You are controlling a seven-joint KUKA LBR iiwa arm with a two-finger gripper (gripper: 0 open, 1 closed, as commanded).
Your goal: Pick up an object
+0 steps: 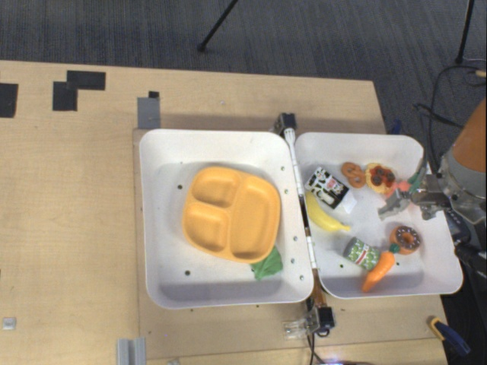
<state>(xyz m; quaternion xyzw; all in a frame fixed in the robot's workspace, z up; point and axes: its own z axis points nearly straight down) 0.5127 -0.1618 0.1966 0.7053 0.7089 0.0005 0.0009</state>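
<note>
The right bin (437, 284) holds several small items: a black and white box (328, 187), a yellow banana (326, 217), a brown pretzel (353, 173), a red and yellow pizza piece (380, 176), a chocolate donut (405, 239), a green can (361, 253) and an orange carrot (378, 271). My gripper (407, 193) reaches in from the right, over the right side of this bin, just above the donut and right of the pizza piece. It looks open, and nothing sits between its fingers.
The left bin (163, 280) holds a yellow divided plate (230, 212) with a green leafy item (268, 265) poking out at its lower right edge. A ridge (298, 196) separates the two bins. Wooden bench surrounds them.
</note>
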